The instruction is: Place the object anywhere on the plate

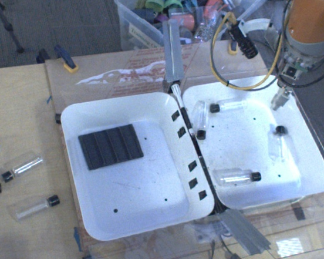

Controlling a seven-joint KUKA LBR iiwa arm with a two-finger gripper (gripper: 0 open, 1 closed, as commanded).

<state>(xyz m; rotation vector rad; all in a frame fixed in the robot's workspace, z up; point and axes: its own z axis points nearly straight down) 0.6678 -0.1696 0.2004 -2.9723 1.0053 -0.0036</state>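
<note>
Gripper (pixel 280 99): finger state indiscernible. Nearest vial (pixel 277 142) just below, upright. Descend centred; carry across to black plate (pixel 110 146).

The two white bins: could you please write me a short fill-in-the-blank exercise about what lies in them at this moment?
1. The dark ribbed plate lies in the ____ bin.
2. The clear vials, such as the one with a black cap, lie in the ____ bin.
3. The gripper hangs above the right bin's ____ edge.

Missing words: left; right; far
</note>
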